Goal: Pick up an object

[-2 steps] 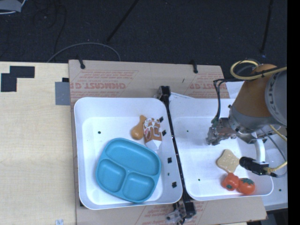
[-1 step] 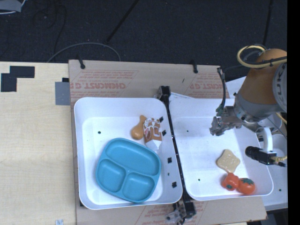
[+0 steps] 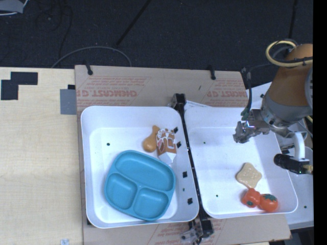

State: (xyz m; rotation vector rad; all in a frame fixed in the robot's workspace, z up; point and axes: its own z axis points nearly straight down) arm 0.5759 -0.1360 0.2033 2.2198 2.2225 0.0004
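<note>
Grey arm's gripper (image 3: 243,132) hangs over right bin (image 3: 214,137), far side; cannot tell its state. Near right corner: cracker (image 3: 249,175), two tomatoes (image 3: 260,200). Left bin (image 3: 97,137): blue divided plate (image 3: 139,184).

Right bin (image 3: 219,137): left and middle floor open; cracker (image 3: 249,175) and tomatoes (image 3: 260,200) crowd near-right corner.

Two shallow white bins, left (image 3: 94,137) and right (image 3: 219,198), look like smooth, slightly glossy plastic. A blue sectioned plastic tray (image 3: 139,185) has a soft satin sheen. Beneath lies matt brown printed cardboard (image 3: 153,88) on a pale wood-grain table (image 3: 36,162). The grey metal tool (image 3: 244,132) looks dull. An orange-red tomato-shaped toy (image 3: 260,200) shines glossy.
</note>
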